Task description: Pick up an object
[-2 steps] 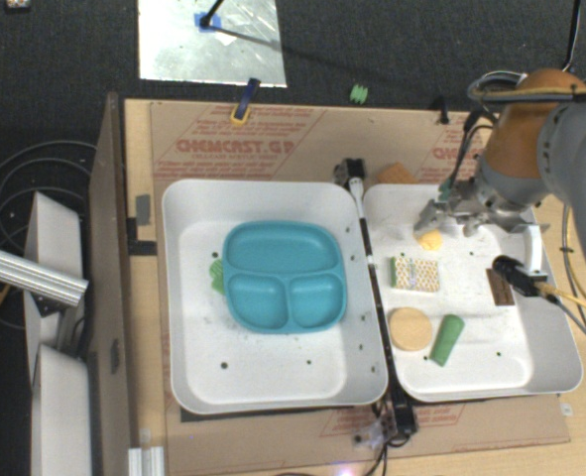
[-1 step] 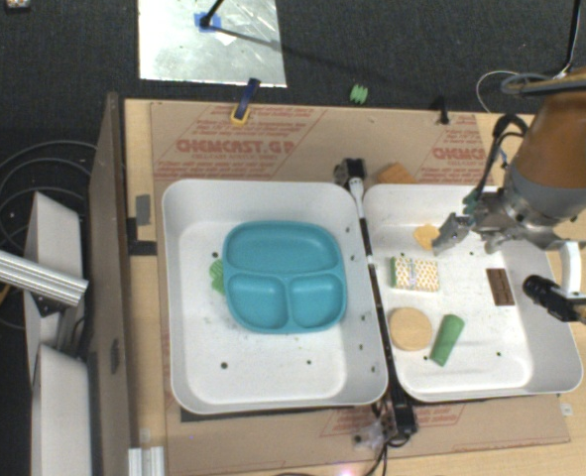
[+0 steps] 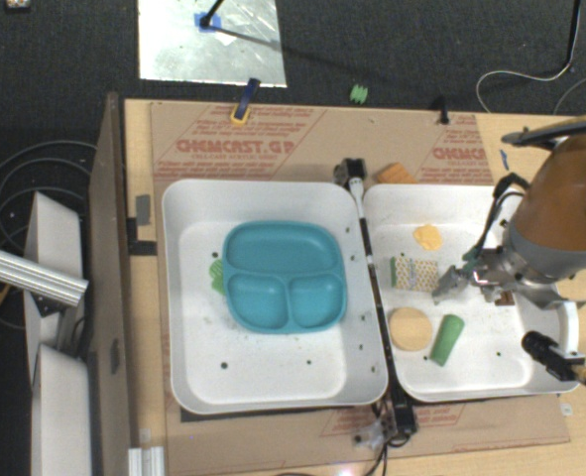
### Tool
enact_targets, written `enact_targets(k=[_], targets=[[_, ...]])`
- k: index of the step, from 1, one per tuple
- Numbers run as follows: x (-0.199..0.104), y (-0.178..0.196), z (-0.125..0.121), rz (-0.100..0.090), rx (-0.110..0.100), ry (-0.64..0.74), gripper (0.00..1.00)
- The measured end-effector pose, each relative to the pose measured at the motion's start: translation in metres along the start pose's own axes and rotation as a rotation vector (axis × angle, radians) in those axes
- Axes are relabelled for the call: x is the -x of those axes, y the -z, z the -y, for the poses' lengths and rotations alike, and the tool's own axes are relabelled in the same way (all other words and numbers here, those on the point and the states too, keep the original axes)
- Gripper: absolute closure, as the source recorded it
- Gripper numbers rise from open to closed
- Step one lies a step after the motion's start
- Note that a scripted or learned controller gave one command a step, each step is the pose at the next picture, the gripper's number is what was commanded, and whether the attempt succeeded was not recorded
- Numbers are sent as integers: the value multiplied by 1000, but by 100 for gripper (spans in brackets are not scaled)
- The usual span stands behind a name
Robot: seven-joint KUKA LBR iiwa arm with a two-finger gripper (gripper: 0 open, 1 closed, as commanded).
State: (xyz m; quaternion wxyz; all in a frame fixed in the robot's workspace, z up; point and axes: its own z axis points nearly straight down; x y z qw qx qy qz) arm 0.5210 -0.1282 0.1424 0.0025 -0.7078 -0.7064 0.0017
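Sitting in the left bin (image 3: 188, 266), the teal divided plate (image 3: 283, 276) looks rigid and awkward; in the right bin (image 3: 491, 375), the green cylinder (image 3: 446, 338) seems light, stiff, best pinched across its middle. Gripper (image 3: 454, 279) hovers nearby; whether its jaws are spread I cannot tell.

Silver foil sheet (image 3: 213, 28) on dark carpet (image 3: 45, 77), cables (image 3: 20, 181) at left, cardboard bench top (image 3: 273, 137)

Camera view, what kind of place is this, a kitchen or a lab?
Most likely a robot lab workbench, not a kitchen: a robot arm reaches over two white bins holding toy food and a blue plate, with loose cables on dark carpet.
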Motion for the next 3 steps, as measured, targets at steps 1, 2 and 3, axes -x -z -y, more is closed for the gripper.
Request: enact_targets(k=[1, 2, 3], targets=[[-12, -56, 22, 0, 19, 1, 0], [-11, -43, 21, 2, 22, 3, 100], [-98, 48, -38, 0, 19, 16, 100]])
